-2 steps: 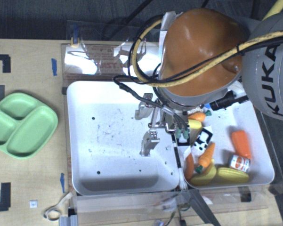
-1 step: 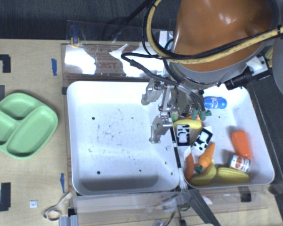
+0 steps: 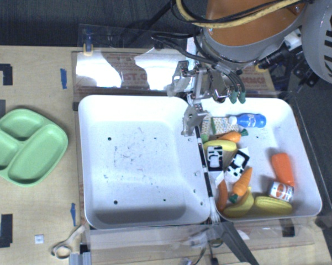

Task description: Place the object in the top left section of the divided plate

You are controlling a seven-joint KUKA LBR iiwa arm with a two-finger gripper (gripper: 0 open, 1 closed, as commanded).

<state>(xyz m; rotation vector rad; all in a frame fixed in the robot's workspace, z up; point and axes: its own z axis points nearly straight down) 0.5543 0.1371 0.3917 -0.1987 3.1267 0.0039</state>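
A: Where's the end effector (image 3: pixel 192 120)?

B: Over the ridge where the two bins meet, near their far end. The arm (image 3: pixel 248 15) comes in from the upper right, orange band above grey. Whether the end effector is released or clenched, I cannot tell, and no object can be made out in it.

A: And the plate (image 3: pixel 26 146)?

B: Green, three sections, lying on the table (image 3: pixel 38 70) well to the left of the left bin (image 3: pixel 138 164), apart from it. Its sections hold nothing I can see.

A: The objects?

B: All in the right bin (image 3: pixel 304 148). A blue bottle (image 3: pixel 246 120) lies near the far wall. Just below it is a small carrot (image 3: pixel 227 138), then a yellow block with a black-and-white tag (image 3: pixel 218 150). An orange cylinder (image 3: pixel 283 168) lies toward the right wall, with a small can (image 3: pixel 280 192) just in front of it. At the near wall there is a banana (image 3: pixel 265 204), and another carrot (image 3: pixel 241 184) leans across the pile beside it.

A: Which one is the task's object?

B: I can't say; each lies in the right bin, far from the plate.
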